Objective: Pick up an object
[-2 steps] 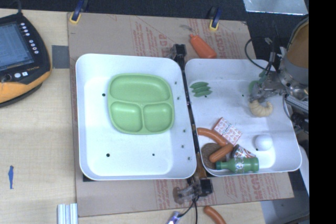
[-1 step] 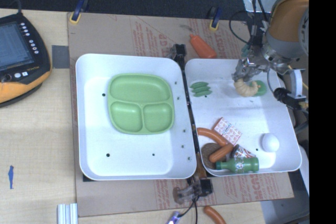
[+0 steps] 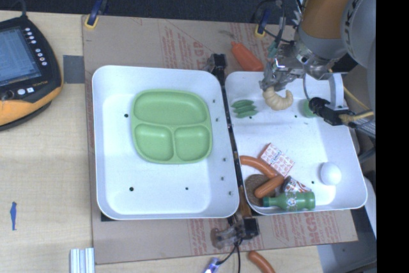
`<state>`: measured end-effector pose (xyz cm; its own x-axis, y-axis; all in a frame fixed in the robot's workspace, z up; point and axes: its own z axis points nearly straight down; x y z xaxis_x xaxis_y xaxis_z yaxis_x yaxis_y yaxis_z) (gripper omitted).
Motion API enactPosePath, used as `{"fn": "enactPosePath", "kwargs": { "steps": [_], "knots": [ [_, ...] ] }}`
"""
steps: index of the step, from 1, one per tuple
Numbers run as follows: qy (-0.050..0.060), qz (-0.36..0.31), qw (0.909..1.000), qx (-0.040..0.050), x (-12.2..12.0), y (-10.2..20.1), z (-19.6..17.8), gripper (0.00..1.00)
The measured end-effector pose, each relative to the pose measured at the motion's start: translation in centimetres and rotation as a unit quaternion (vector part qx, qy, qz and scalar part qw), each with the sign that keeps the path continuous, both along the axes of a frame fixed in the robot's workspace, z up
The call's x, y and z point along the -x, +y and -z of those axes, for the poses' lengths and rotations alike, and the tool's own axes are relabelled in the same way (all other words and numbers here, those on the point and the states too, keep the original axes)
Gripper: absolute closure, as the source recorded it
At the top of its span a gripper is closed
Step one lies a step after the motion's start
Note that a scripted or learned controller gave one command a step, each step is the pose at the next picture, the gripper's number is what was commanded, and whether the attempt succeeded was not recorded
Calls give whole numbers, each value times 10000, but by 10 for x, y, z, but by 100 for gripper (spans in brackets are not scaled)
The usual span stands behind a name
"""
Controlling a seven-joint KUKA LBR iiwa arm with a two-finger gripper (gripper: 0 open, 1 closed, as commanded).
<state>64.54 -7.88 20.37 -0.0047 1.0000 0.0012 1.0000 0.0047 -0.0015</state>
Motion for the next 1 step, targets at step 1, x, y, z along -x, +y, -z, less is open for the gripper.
{"fn": "enactPosePath", "kwargs": {
  "steps": [1],
  "knots": [
    [20,-10,10000,8,51,72,12,100]
  ]
}}
